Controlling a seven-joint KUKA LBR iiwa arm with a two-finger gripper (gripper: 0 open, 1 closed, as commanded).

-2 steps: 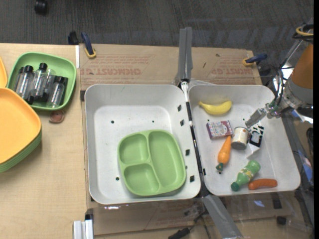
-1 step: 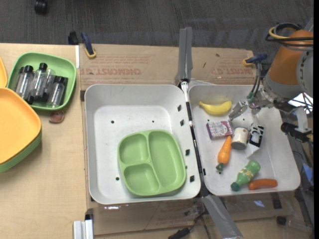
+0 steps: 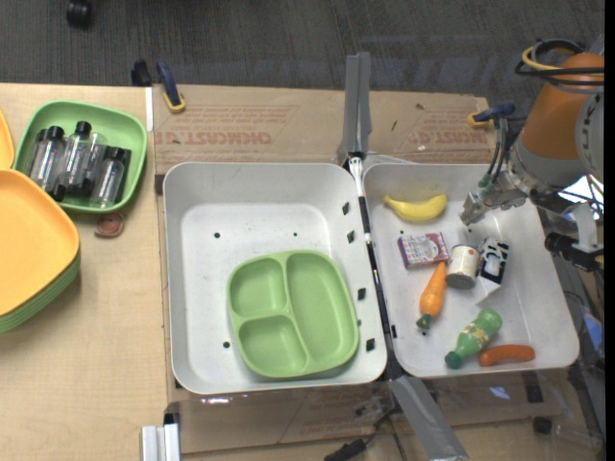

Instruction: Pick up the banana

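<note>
Apparently we are at approach step: gripper (image 3: 478, 206), state we cannot tell, sits right of banana (image 3: 416, 206), upper centre-right; next mv left & descend.

The bench (image 3: 86, 353) carries two white bins: the left bin (image 3: 192, 286) and the right bin (image 3: 548, 286). Far left sit a green tray (image 3: 130, 142) and stacked orange plates (image 3: 34, 248).

**Open floor around the banana, clutter toward the near side**

The banana (image 3: 416, 206) lies near the right bin's (image 3: 557, 301) far wall, with bare floor to its left. The pink packet (image 3: 423, 250), small can (image 3: 463, 265) and carrot (image 3: 432, 293) crowd the near side. The gripper (image 3: 476, 206) hangs just right of it.
</note>
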